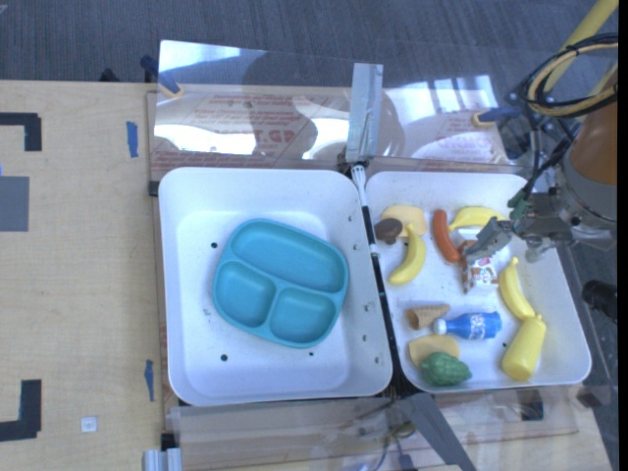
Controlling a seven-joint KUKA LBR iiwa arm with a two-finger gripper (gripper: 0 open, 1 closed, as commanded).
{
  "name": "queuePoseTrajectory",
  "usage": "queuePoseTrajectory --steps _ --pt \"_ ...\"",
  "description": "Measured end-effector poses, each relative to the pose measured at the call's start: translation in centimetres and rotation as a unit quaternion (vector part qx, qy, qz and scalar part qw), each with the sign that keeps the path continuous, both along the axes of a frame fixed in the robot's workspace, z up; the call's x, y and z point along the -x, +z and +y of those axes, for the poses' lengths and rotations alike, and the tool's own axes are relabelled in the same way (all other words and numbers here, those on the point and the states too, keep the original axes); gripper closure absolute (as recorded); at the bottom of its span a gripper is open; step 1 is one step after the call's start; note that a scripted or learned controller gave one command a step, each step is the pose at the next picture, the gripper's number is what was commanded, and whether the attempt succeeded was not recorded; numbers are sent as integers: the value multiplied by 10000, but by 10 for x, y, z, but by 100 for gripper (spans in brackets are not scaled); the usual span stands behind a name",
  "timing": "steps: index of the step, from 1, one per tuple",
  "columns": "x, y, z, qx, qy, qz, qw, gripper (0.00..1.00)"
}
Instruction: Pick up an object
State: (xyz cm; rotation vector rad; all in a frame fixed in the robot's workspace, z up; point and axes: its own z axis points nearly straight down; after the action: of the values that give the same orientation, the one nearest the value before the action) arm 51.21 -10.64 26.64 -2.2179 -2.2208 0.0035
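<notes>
The right bin (pixel 574 307) holds several toy foods: a curved banana (pixel 412 259), a red-orange sausage (pixel 445 235), a second banana (pixel 476 216), a small white and red packet (pixel 481 274), a third banana (pixel 516 289), a blue bottle (pixel 472 325), a yellow bottle (pixel 523 347), a cone (pixel 427 315) and a green vegetable (pixel 446 369). My gripper (pixel 485 242) reaches in from the right. It hangs low over the bin's upper middle, between the sausage and the packet, just above the packet. Nothing visibly sits in its grasp.
The left bin (pixel 186 263) holds a teal divided plate (pixel 281 283). A brown piece (pixel 390 230) and a yellow piece (pixel 404 215) lie by the divider between the bins. A yellow wedge (pixel 433 347) sits beside the green vegetable. Cables (pixel 559 67) hang at the upper right.
</notes>
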Motion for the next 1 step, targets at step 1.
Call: queuePoseTrajectory --steps 1 --pt "-4 -64 3 -3 87 16 10000 0"
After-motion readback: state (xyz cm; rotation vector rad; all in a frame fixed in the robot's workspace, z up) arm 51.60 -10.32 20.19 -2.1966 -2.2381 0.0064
